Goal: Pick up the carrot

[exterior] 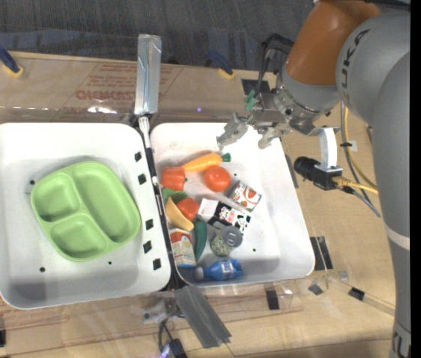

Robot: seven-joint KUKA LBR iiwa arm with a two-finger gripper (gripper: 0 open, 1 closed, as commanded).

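The carrot point(203, 161) is a long orange piece with a green tip, lying on its side near the back of the right bin point(288, 222), just above a red tomato point(217, 178). My gripper point(249, 134) hovers over the bin's back edge, up and to the right of the carrot. Its two grey fingers point(232, 132) are spread apart with nothing between them.
A pile of toy food fills the right bin: a red pepper point(173, 177), a small patterned carton point(244, 195), a blue bottle point(220, 270) and more. The left bin point(9, 222) holds a green divided plate point(85, 210). A metal post point(147, 73) stands between the bins.
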